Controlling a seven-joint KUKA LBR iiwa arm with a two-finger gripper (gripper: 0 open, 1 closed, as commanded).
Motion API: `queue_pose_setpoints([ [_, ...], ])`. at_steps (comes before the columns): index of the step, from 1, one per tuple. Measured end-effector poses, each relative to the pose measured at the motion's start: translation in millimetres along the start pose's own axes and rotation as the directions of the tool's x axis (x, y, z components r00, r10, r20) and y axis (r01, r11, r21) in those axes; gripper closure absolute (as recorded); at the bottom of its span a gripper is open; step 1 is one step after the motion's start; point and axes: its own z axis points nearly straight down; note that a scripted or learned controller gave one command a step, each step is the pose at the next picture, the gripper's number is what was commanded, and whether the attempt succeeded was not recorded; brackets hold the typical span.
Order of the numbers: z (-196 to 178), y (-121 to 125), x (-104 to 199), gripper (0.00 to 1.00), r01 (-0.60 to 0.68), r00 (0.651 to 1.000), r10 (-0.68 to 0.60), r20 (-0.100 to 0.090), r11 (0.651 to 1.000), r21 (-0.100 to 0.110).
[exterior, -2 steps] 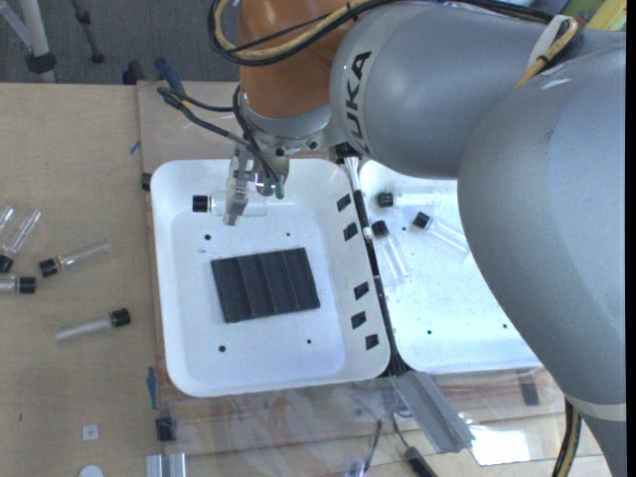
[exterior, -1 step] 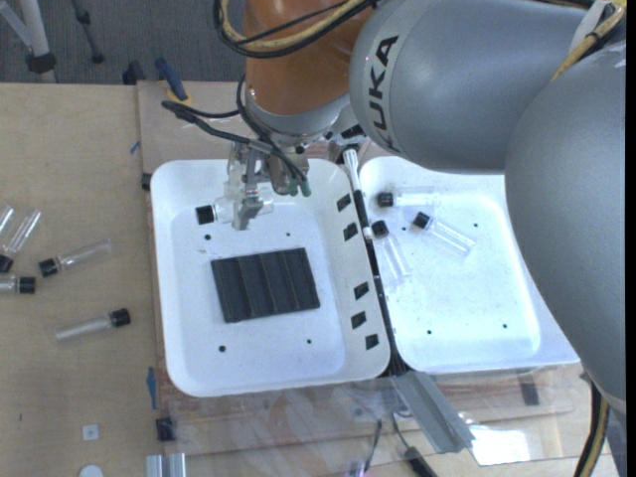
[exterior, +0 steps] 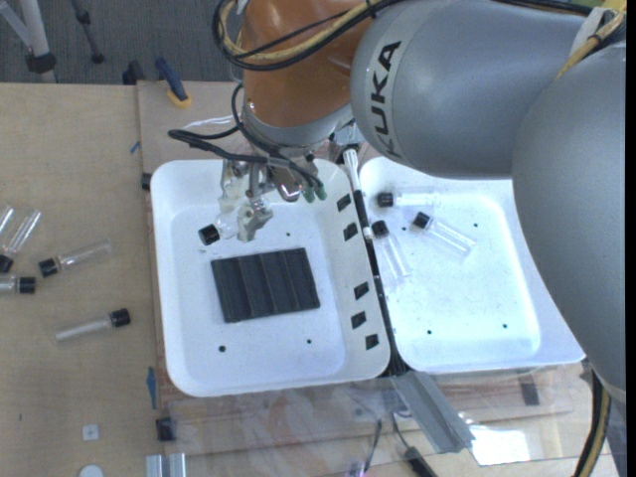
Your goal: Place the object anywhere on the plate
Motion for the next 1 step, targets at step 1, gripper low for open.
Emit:
queue_pose_setpoints([
  [1, 44.9, -5.2, -12.4, 1.0, 0.282, 0.959, -0.282, 0.0, 0.959, -0.001],
])
